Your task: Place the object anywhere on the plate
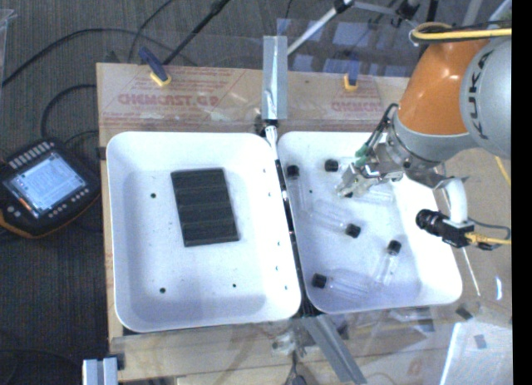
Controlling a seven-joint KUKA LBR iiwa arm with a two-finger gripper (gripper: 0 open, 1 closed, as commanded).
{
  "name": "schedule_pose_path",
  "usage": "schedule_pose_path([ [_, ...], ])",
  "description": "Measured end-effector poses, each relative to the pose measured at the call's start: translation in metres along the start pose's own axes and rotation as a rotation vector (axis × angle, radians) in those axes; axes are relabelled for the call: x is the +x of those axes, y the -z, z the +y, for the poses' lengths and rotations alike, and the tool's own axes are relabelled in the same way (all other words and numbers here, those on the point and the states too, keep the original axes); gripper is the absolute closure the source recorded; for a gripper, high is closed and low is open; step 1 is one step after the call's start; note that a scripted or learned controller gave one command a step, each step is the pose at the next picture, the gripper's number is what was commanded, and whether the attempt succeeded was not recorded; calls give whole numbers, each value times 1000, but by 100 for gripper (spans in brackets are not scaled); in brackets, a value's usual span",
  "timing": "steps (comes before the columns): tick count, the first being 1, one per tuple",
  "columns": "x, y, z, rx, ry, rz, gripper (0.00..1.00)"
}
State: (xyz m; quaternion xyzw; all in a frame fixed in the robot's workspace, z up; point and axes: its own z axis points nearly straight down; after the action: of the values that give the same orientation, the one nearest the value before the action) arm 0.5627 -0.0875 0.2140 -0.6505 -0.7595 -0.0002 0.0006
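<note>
Over the right bin's far half [449, 288] the gripper [353, 182] hangs low from the grey-and-orange arm [453, 101], probably lining up a pick on the clear vials with black caps [341, 219] scattered on that bin's floor; can't tell how the jaws stand, too small and blurred. Target dark ribbed plate [204, 206] lies flat mid left bin [125, 292], well apart from the vials, so nothing is placed yet. No vial visibly between the jaws.
</note>
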Motion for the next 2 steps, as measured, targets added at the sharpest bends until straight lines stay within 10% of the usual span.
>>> schedule_pose_path([
  [1, 64, -22, 43, 2, 68, -2, 100],
  [2, 90, 37, 77, 0, 209, -4, 100],
])
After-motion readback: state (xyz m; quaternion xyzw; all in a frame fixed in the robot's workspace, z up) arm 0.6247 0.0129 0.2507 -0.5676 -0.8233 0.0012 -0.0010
